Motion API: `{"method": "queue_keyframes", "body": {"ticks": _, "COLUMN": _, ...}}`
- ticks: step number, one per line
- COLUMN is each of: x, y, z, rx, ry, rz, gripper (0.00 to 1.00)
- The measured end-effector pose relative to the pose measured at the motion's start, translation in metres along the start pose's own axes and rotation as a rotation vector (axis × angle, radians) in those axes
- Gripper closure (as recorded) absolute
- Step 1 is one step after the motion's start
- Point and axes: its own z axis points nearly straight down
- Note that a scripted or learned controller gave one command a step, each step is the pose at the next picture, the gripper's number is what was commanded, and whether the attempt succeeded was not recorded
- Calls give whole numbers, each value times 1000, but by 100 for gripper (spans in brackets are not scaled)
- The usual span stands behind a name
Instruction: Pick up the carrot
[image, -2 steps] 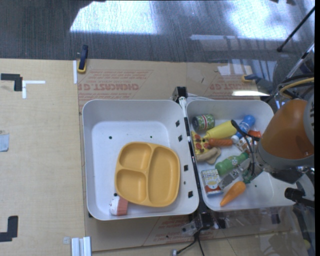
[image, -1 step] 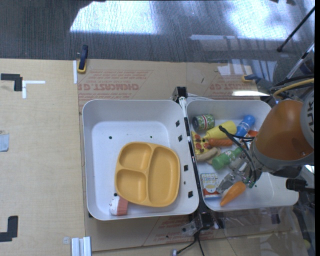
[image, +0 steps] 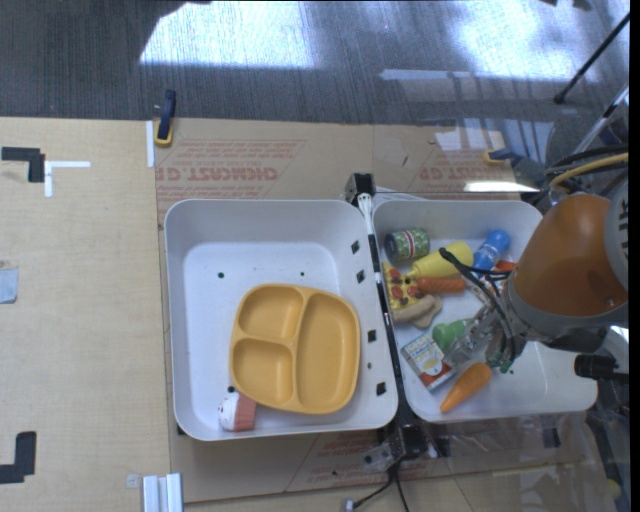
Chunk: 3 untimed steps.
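The bench (image: 80, 330) is covered with tan cardboard and carries two shallow white bins side by side, their inner rims touching. The left bin (image: 190, 300) holds a yellow plate (image: 296, 348) with three compartments, which lies a little towards the bin's near edge. Just beside the plate's near left corner, close to the bin's near left corner, sits a small pink and white object (image: 238, 412), too blurred to name.

The arm (image: 570, 265), with its broad orange band, reaches over the right bin (image: 545, 390) from that bin's right edge and hides part of the floor there. The gripper (image: 490, 345) hangs low over the middle of the right bin, amid dark cables; whether its claw is wide or narrow cannot be told at this angle.

The carrot (image: 466, 386) lies on the floor of the right bin near its near edge, slanted, with its thick end up towards the gripper and its tip pointing to the near left. It appears to be just below the gripper, and nothing shows it being held.

Further things crowd the far half of the right bin: a yellow banana-like piece (image: 445, 260), a blue bottle (image: 491, 247), a green can (image: 408, 243) near the far left corner, a pizza slice (image: 404, 288) along the left edge, a tan piece (image: 417, 312) below it and a small carton (image: 425, 358) beside the carrot.
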Motion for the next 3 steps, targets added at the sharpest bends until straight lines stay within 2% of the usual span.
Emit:
{"method": "queue_keyframes", "body": {"ticks": 1, "x": -3, "y": 1, "z": -9, "rx": -3, "ry": -6, "rz": 5, "gripper": 100}}
{"method": "queue_keyframes", "body": {"ticks": 2, "x": -3, "y": 1, "z": -9, "rx": -3, "ry": -6, "rz": 5, "gripper": 0}}
{"method": "queue_keyframes", "body": {"ticks": 3, "x": 4, "y": -7, "z": 15, "rx": 7, "ry": 14, "rz": -245, "gripper": 0}}
